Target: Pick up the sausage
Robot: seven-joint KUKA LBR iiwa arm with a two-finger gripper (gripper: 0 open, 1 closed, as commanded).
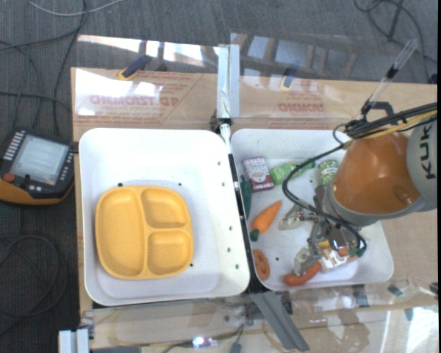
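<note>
The gripper (320,252) hung just above the red sausage (302,274), which lay slanted below it in the right bin (382,271); I couldn't tell its grip.

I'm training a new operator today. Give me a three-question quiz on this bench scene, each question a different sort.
1. True or false: the yellow tray lies in the left bin.
2. Which bin holds the carrot? A) left B) right
3. Fill in: the gripper is down near the ___, a reddish item by the right bin's front edge.

Key: 1 true; 2 B; 3 sausage.
</note>
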